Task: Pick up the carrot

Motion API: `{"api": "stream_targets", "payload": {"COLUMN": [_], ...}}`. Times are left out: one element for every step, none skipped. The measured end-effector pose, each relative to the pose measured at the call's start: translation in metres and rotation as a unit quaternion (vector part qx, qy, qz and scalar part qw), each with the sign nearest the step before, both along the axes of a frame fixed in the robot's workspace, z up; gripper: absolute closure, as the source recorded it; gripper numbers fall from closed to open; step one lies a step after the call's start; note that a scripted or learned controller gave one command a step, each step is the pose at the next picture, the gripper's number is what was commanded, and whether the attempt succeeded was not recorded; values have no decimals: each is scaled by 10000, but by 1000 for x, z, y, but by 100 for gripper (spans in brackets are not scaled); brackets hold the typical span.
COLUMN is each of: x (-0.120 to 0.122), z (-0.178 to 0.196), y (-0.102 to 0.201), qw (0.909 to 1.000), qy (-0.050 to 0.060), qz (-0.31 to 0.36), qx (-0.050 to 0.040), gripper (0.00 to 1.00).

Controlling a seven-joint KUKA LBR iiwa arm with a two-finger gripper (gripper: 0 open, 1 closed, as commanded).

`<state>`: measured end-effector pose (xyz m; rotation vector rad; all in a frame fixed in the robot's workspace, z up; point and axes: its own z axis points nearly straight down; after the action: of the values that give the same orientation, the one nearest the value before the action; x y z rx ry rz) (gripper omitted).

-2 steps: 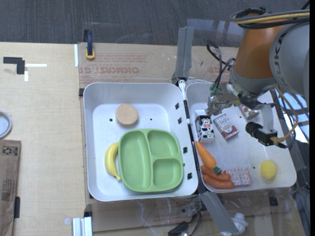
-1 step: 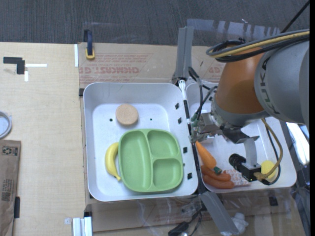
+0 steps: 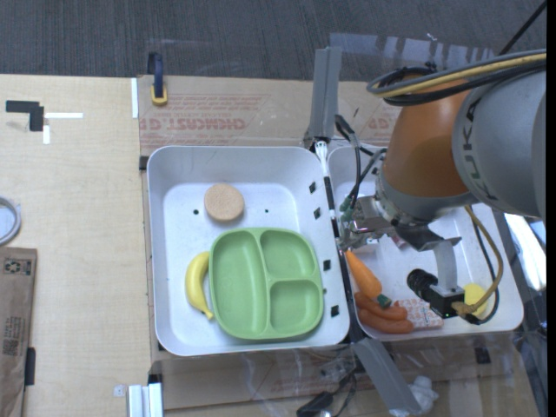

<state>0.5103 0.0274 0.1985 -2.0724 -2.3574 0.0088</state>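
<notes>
Now, camera view:
Carrot (image 3: 364,274): lying in the right bin (image 3: 508,315) by its left wall, just above a red sausage-like piece (image 3: 383,318).
Gripper (image 3: 359,224): hanging just above the carrot's upper end; the wrist is hiding it, so its opening and any hold cannot be told.
Handling: probably light, stiff and smooth, tapering; taking it across the thicker middle is looking safest.
Left bin (image 3: 161,233): holding a green plate (image 3: 263,282), a banana (image 3: 198,286) and a round cracker (image 3: 224,202).

Bright, even overhead light; soft shadows, mild blur throughout.
</notes>
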Motion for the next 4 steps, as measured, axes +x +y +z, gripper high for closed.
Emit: {"api": "stream_targets", "payload": {"x": [-32, -34, -33, -26], "z": [71, -8, -8, -49], "y": [-64, 20, -47, 11], "qw": [9945, 9991, 9947, 9875], "qy": [-21, -1, -13, -185], "qz": [1045, -421, -1029, -1563], "qx": [7, 2, 0, -59], "gripper": [100, 100, 100, 100]}}
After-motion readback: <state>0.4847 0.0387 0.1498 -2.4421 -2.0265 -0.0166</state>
